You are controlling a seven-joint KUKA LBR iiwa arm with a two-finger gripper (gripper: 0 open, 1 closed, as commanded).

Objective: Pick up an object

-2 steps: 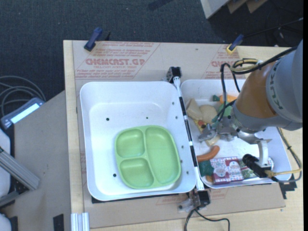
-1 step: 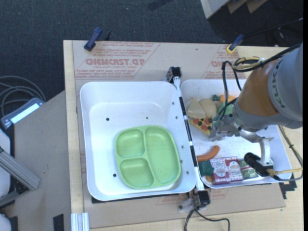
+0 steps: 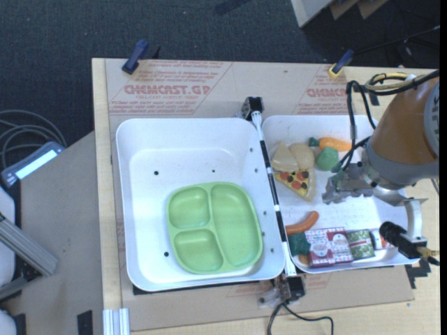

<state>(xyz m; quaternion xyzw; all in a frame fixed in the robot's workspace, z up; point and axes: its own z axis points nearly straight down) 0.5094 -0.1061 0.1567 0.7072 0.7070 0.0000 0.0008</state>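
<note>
The right bin [image 3: 302, 122] holds several toy foods. A pizza slice [image 3: 299, 180] lies near its left wall, with a beige bread piece [image 3: 290, 156] just behind it. Further back are a green round piece [image 3: 326, 158] and an orange carrot [image 3: 334, 144]. An orange sausage [image 3: 302, 222] lies toward the front, beside a dark green piece [image 3: 298, 244] and a red, white and green packet [image 3: 342, 245]. My gripper [image 3: 340, 189] hangs over the middle of this bin, right of the pizza slice and apart from it. Nothing shows in its grasp.
The left bin [image 3: 181, 135] holds a light green divided plate [image 3: 213, 225]. A black clamp [image 3: 252, 106] sits where the two bins meet at the back. The arm's grey and orange body [image 3: 408, 142] covers the right bin's right side. Blue clips [image 3: 134, 56] hold the cardboard base.
</note>
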